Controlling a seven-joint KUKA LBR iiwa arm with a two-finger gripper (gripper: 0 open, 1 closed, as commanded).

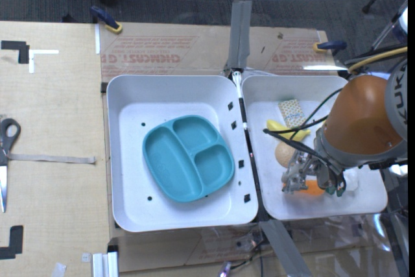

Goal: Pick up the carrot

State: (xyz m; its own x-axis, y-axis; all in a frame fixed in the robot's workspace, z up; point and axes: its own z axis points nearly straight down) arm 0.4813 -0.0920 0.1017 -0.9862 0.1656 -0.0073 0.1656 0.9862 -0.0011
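Wooden tabletop (52, 204) carries two white bins side by side: left bin (123, 204) and right bin (369, 201). One grey arm with orange band (360, 117) reaches over the right bin from the tabletop's right edge. One teal divided plate (188, 157) sits mid left bin, three compartments, nothing on it. One pair of scissors (6, 152) at the left edge of the tabletop.

Right bin contents, counted: one carrot (313, 187), orange, near the bin's front edge, partly hidden under the tool; one tan roundish item (285, 154) just behind it; one yellow item (285, 130), looks like a banana; one pale patterned packet (291, 111) toward the back edge.

Gripper (299, 181) sits low over the carrot's left end, touching or nearly. Jaws state: cannot tell, too cluttered with cables and blur. Carrot not visibly between the jaws.

Step, as judged: descent/grasp attempt on the carrot, lift not yet done. Next move calls for the jaws to straddle the carrot across its narrow width, close firmly, then raise straight up clear of the tan item. Risk: carrot rolls or slips out sideways.
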